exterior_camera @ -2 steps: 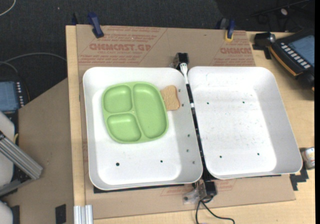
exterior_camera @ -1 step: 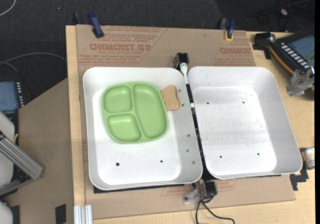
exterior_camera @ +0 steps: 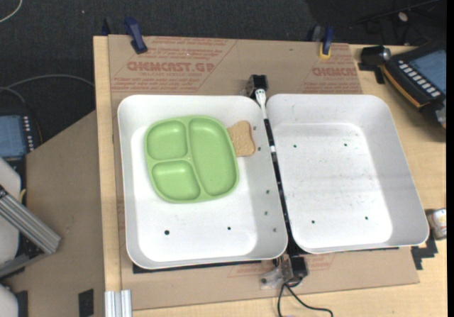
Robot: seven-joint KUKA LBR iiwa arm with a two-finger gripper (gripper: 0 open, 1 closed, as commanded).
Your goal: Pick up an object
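Over the bench, the gripper's state cannot be told, whether released or clenched, and nothing can be said to be in its grasp. The step in hand looks like the very start: choosing a target and beginning the approach.

The candidates both lie in the bin on the view's left (exterior_camera: 135, 237). A green divided plate (exterior_camera: 190, 159) with three compartments sits flat in that bin's upper half. A small tan slab (exterior_camera: 242, 138), perhaps a cracker or a sponge, lies against the plate's rim on the side toward the other bin (exterior_camera: 340, 167).

Both things are low and flat. I judge the slab the easier pick, taken from above with the fingers astride its short sides. The plate would need a grip on its rim.
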